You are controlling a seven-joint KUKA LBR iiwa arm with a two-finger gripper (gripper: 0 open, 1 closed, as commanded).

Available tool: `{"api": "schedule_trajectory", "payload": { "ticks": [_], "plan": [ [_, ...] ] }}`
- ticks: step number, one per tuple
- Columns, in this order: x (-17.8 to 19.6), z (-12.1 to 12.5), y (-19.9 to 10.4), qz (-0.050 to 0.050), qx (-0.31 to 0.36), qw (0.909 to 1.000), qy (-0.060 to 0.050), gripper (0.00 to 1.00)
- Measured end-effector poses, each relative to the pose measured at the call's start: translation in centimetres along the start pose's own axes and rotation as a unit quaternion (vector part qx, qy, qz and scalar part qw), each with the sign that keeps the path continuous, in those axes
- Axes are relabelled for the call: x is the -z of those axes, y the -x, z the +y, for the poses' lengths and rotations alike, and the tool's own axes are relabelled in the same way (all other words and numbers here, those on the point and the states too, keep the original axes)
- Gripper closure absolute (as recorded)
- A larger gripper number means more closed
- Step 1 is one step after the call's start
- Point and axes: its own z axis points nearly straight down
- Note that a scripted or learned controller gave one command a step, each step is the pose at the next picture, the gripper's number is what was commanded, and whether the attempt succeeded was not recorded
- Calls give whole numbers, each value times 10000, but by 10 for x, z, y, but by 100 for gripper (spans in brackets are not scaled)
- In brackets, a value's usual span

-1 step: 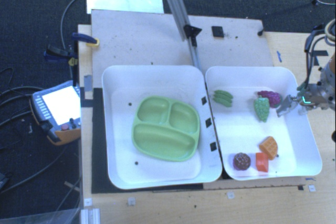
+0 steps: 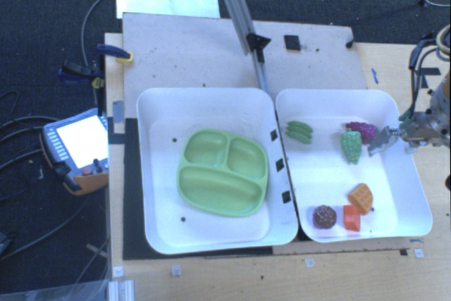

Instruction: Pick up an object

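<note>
**Fingers poised beside the grapes, nothing taken yet**

Fingertips of the gripper reach in over the right bin, and whether they stand spread or pressed together I cannot tell; nothing shows between them, so I judge no pick made so far.

Well away from the tips, beyond the dividing rims, the left bin holds a green divided tray, the largest thing here: stiff, broad and flat, probably an awkward hold for two fingers.

Nearest the tips lie the likeliest targets. A green grape bunch sits just ahead of them, and a purple grape bunch lies just ahead and a little farther up the bin, touching or nearly touching the green one. Both look like light toy fruit with bumpy surfaces; a grasp across the narrow waist of the green bunch seems the surest.

Farther ahead, near the dividing rim, rests a green pea pod, slim and low.

Toward the near rim lie an orange piece, a red block and a dark round fruit, small and light.
</note>
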Motion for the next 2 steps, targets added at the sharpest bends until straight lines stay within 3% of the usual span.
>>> {"api": "schedule_trajectory", "payload": {
  "ticks": [2],
  "plan": [
    [-108, -20, 4, 9, -19, 10000, -25, 0]
  ]
}}
